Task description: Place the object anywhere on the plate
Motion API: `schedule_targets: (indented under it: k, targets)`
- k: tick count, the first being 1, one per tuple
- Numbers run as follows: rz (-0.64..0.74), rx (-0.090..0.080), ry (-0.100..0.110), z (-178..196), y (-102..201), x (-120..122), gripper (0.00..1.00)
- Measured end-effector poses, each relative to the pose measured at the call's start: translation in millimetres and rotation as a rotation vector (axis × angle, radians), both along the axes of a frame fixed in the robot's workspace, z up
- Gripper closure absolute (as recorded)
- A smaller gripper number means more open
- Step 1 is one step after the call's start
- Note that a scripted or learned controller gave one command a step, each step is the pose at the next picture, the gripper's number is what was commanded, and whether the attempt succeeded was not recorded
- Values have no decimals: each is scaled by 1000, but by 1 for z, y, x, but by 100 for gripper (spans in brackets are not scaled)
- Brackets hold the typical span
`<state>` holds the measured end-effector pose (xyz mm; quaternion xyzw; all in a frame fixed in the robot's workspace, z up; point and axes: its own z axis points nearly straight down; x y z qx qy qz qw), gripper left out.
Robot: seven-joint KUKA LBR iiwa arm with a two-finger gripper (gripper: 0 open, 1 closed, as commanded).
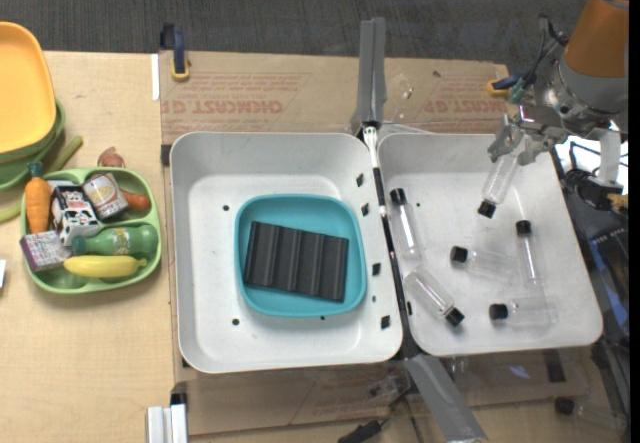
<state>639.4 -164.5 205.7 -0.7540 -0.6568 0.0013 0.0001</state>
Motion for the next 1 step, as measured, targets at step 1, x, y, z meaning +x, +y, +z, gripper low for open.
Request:
schedule_targets:
  k: [1]
  targets:
    - [0,0,0,0,0,0,0]
